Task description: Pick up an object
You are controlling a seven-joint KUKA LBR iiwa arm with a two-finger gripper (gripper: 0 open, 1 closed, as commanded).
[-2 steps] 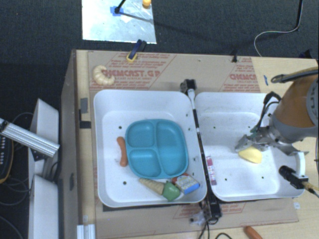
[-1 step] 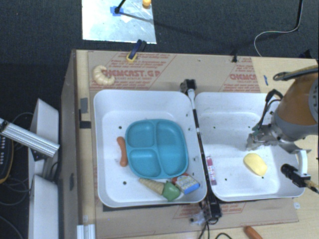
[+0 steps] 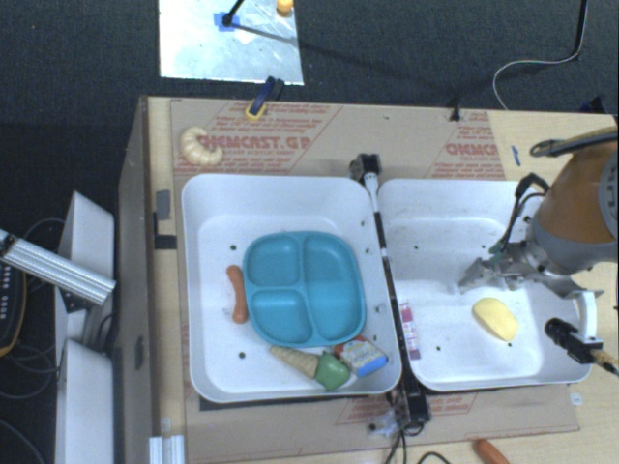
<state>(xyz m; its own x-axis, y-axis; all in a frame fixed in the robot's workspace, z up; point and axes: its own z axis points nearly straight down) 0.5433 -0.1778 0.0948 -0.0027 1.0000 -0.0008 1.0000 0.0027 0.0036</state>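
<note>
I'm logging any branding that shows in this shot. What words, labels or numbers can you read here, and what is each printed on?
"CHEMCAST GP", red print on the brown sheet behind the left bin, clearest reading; the last letters are faint.
The same red print repeats behind the right bin, near the top right; too blurred to read with certainty.
Red print on the sheet's front edge, below the bins: too small to read.
Small label strip between the bins: unreadable.

Divided tray sits in left bin, sausage just left of it. Lemon in right bin, gripper just behind.
</note>
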